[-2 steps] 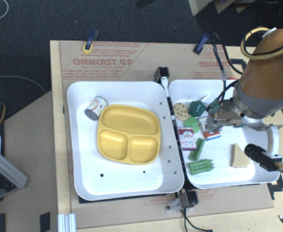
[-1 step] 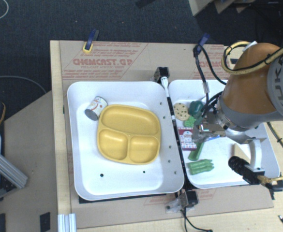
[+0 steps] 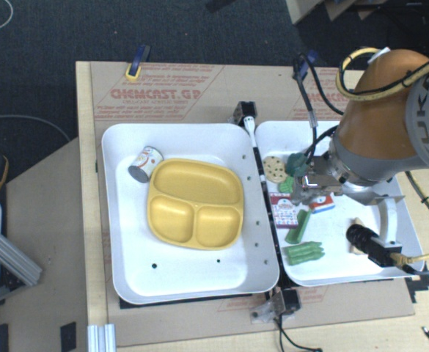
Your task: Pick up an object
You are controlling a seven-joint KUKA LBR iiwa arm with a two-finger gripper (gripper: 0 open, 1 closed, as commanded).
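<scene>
We see our arm (image 3: 390, 116) reaching in from the right, bent downward, gripper (image 3: 307, 185) held low.

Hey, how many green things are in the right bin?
3 that I can see: a ridged green piece near the front wall, a green stick just above it, and a darker green item by the gripper. The arm may hide more.

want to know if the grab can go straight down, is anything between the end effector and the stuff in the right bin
Nothing visible stands in the way. The end effector is low over the right bin, among a round cookie, a red and white packet and green pieces. The arm's wrist hides what lies directly under it.
</scene>
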